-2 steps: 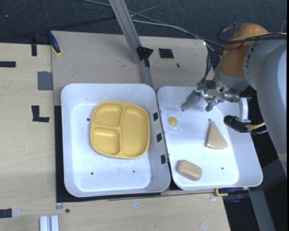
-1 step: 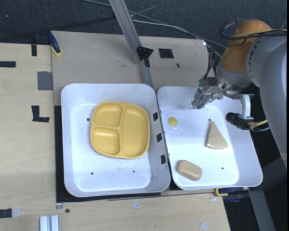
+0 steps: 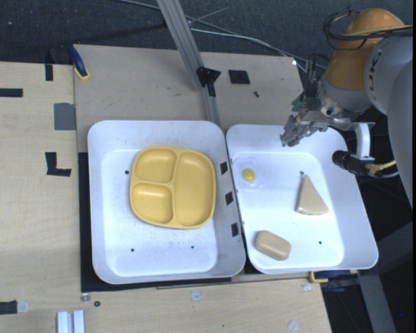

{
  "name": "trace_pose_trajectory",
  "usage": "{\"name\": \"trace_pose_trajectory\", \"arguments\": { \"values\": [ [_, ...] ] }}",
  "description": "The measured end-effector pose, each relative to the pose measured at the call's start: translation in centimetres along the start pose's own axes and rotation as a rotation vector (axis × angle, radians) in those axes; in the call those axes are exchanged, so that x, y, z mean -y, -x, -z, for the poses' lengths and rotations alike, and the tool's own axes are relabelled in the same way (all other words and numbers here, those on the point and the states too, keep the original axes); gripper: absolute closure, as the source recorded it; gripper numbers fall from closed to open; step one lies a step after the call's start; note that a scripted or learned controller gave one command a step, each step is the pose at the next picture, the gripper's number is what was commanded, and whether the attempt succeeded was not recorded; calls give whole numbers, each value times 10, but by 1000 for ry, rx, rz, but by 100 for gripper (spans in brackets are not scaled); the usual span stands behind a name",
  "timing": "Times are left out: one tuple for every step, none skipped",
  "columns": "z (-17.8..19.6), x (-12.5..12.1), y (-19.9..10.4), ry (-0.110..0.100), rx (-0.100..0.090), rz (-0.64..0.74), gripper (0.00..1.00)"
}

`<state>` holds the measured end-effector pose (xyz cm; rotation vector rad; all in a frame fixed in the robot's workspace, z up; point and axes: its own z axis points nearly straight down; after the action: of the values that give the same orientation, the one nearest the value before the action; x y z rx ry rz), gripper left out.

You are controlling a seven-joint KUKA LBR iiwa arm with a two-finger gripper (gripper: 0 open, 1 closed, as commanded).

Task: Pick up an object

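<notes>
The right bin (image 3: 347,252) holds three things: a small yellow round piece (image 3: 248,175) near its left wall, a tan wedge (image 3: 310,198) in the middle right, and a tan rounded block (image 3: 272,245) toward the front. My gripper (image 3: 292,137) hangs over the bin's back edge, above and behind the wedge, apart from all three things. Nothing shows between its fingers. A yellow divided plate (image 3: 173,186) lies in the left bin (image 3: 111,255).
A grey metal post (image 3: 187,44) slants up from between the bins at the back. Black tape marks and a blue-yellow clip (image 3: 78,62) lie on the bench to the left.
</notes>
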<state>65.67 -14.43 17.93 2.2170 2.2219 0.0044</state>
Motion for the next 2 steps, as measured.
{"name": "trace_pose_trajectory", "arguments": {
  "values": [
    [51, 3, -10, 0, 0, 0, 100],
    [85, 2, -10, -1, 0, -1, 100]
  ]
}}
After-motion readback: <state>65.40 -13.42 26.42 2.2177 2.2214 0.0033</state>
